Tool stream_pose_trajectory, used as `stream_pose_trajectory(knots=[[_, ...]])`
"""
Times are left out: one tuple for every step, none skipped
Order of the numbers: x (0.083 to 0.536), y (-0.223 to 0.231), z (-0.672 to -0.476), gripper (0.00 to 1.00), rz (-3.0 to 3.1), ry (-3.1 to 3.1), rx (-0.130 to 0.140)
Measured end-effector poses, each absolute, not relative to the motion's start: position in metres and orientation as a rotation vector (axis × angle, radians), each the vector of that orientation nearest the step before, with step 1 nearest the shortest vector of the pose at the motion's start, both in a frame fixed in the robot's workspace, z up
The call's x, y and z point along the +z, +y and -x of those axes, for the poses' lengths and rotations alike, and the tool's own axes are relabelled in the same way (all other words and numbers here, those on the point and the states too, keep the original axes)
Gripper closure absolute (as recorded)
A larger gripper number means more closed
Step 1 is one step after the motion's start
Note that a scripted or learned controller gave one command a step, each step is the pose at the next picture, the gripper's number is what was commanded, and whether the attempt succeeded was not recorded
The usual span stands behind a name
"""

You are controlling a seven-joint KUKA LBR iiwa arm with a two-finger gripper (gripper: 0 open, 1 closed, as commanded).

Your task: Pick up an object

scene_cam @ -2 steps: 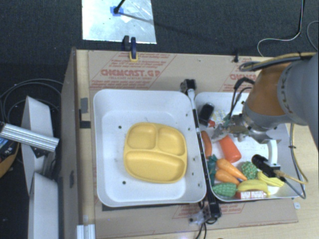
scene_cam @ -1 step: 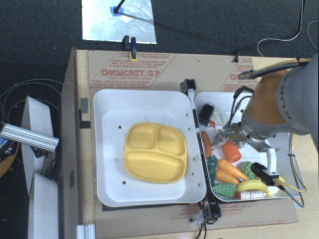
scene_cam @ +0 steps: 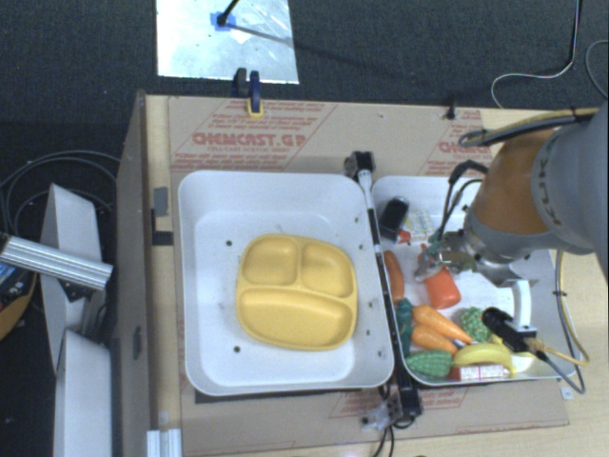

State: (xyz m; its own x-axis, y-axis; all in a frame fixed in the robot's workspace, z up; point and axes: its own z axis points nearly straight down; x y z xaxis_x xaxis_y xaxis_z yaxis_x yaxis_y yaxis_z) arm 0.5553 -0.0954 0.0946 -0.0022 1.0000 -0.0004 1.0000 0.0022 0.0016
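My gripper (scene_cam: pixel 434 260) hangs low over the middle of the right bin (scene_cam: pixel 419 194), with the arm coming in from the right. Just below and to the right of it lies a red-orange toy (scene_cam: pixel 442 288); whether the gripper touches it is unclear. Along the bin's left wall lies a long orange-red piece (scene_cam: pixel 394 274). Nearer the front sit a carrot (scene_cam: pixel 440 326), a banana (scene_cam: pixel 483 355), a dark green piece (scene_cam: pixel 473 323) and a green bumpy piece (scene_cam: pixel 430 365). A black object (scene_cam: pixel 393 216) rests at the bin's back left.
The left bin (scene_cam: pixel 205 255) holds a yellow divided plate (scene_cam: pixel 295 290). A rail (scene_cam: pixel 374 246) with a black clamp separates the two bins. Cardboard lies under both bins, and dark carpet surrounds the bench.
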Motion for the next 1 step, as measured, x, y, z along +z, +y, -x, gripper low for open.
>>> stream_pose_trajectory(knots=[[0.1851, -0.0276, -0.5385, 1.00, -2.216, 2.225, 0.005]])
